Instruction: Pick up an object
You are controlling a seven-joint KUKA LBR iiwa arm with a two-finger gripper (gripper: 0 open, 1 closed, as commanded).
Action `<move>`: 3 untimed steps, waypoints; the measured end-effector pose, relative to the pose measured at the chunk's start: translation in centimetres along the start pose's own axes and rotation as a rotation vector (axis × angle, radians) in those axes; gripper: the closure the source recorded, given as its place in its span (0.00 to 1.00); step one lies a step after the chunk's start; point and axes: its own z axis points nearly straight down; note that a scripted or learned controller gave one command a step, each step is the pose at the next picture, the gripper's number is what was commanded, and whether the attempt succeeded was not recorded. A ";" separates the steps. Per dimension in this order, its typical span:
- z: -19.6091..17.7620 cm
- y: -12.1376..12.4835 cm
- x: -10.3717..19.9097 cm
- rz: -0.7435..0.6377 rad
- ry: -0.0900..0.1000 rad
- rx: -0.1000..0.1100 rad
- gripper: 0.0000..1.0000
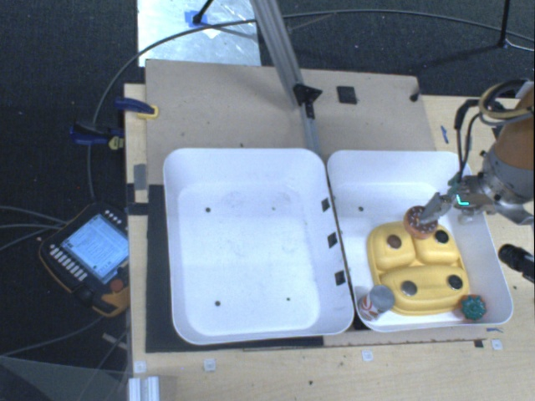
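My arm reaches in from the right, and my gripper [422, 217] hangs over the right bin [351, 182], its tip at a small round brown object [415, 219]. Whether my gripper is parted or closed cannot be told, nor whether it grips that object. The brown object sits at the far edge of the yellow block [415, 267], the landmark here, apparently touching its top; being round, it shows no clear long axis or heading. The yellow block, a lumpy moulded piece with dark holes, has its long axis running from far-left to near-right across the right bin. A grey round object [378, 300] lies at the block's near-left corner; a green ball [474, 307] lies at its near-right corner. The left bin [192, 174] lies left of the block on the worktop [226, 107].
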 end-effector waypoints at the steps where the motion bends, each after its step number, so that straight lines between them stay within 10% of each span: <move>1: -0.1 0.1 0.0 0.000 -0.001 -0.003 0.00; 3: 5.7 0.5 0.0 -0.001 -0.004 -0.012 0.00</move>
